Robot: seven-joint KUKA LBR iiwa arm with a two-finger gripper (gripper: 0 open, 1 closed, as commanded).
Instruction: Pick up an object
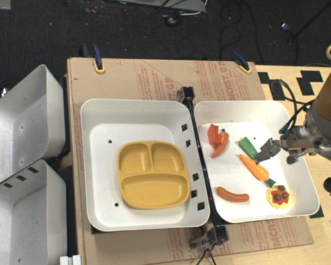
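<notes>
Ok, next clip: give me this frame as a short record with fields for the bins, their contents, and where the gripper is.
left bin: holds a yellow divided tray
right bin: holds toy foods
items in right bin: red pepper, green piece, carrot, sausage, small pizza slice
gripper: over the right bin, just above the carrot, beside the green piece
holding: nothing seen between the fingers
arm: enters from the right

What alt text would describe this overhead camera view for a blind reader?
A grey robot arm's gripper hovers over an orange toy carrot in the right white bin, among a red pepper, a green block and a sausage. The left white bin holds a yellow divided tray.
</notes>
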